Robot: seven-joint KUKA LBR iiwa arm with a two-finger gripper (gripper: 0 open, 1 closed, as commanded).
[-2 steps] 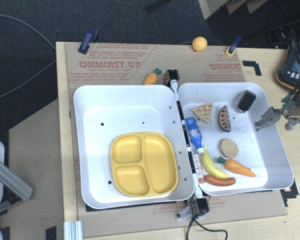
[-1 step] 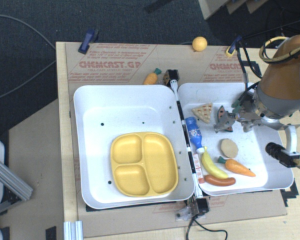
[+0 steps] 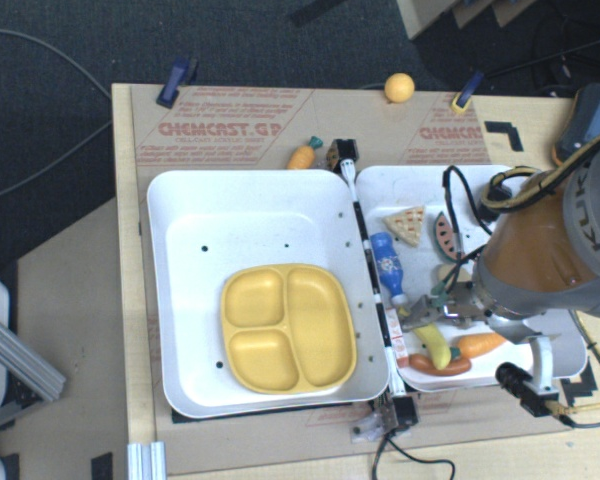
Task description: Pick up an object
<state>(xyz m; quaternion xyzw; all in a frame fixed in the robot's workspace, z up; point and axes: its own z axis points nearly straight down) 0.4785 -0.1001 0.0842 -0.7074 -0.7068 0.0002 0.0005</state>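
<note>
The arm reaches in from the right, its grey body and orange band covering much of the right bin. The tool sits low over the front part of that bin, just above a yellow banana — whether its fingers are open or closed cannot be told, and nothing is seen held between them.

Contents of the right bin: the banana lies near the front wall, touching a red sausage beneath it; an orange carrot lies just beside these, toward the right. A blue bottle lies along the left wall, near the divider between the bins. A pizza slice rests toward the rear, with a watermelon slice just beside it.

The left bin holds a yellow divided plate with three compartments, lying flat toward the front.

On the surface behind the bins — a small orange toy just beyond the left bin's rear rim, and a yellow ball at the far edge. Blue clamps sit at the rear corners.
</note>
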